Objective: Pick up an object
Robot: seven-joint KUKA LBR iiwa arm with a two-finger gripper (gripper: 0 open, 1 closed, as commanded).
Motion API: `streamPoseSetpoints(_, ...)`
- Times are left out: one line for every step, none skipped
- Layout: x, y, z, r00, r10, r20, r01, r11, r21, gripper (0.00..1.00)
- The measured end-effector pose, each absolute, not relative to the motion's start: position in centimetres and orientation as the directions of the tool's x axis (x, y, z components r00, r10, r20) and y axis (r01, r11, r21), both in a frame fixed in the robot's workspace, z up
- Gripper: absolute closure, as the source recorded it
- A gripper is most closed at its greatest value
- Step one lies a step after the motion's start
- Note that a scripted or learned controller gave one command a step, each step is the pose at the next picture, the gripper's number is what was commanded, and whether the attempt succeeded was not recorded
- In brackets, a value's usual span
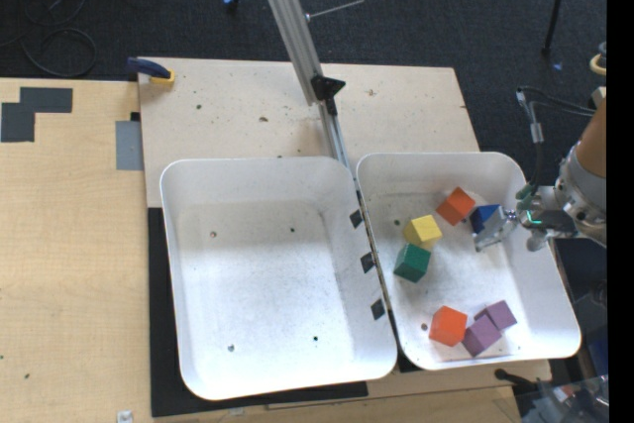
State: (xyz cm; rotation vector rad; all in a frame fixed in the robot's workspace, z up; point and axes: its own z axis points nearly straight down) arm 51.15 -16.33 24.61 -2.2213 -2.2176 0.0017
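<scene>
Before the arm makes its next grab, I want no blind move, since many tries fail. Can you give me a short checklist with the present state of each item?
1. Gripper is over the right bin, near its right wall: ok.
2. Nothing seen between its fingers: ok.
3. Fingers open or shut: cannot tell.
4. Nearest target, the blue block, lies right by the gripper, beside the orange block: ok, but crowded.
5. Yellow block and green block sit close together, mid-bin: ok.
6. Purple blocks next to a second orange block, at the near wall: ok.
</scene>
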Motion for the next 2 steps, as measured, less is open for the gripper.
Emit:
streamPoseSetpoints(51.0, -16.4, 20.2, 0.001, 1.0, 0.002, 1.0, -0.001, -0.008, 0.0)
streamPoseSetpoints(51.4, -16.7, 14.0, 0.0, 1.0, 0.003, 1.0, 0.0, -0.009, 0.0)
